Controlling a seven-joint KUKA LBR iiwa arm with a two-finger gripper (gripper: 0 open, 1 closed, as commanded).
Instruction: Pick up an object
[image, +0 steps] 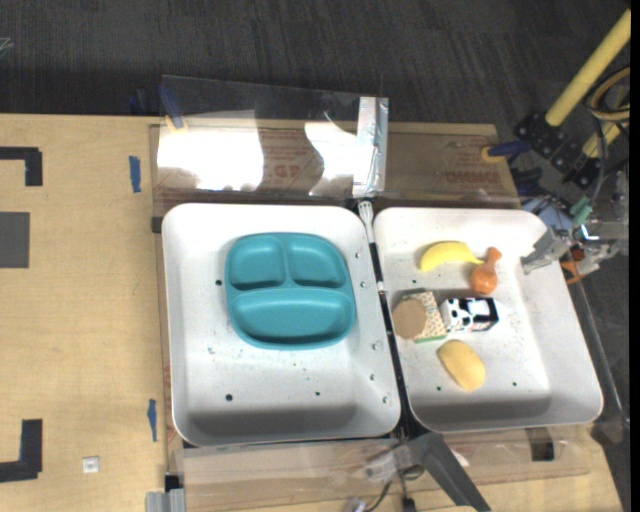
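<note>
The right bin (530, 390) holds several small items. A yellow banana (447, 256) lies near its back, with a small orange toy (486, 273) just to its right. In the middle are a brown round piece (409, 318) on a patterned card and a black-and-white box (469, 314). A yellow oval lump (462, 364) lies nearer the front. My gripper (556, 246) hangs over the right bin's back right rim, apart from all the items and to the right of the orange toy.
The left bin (200, 400) holds a teal divided plate (289, 289). A clear plastic sheet (270, 150) stands behind the bins. Cables and a yellow bar (595, 60) crowd the far right.
</note>
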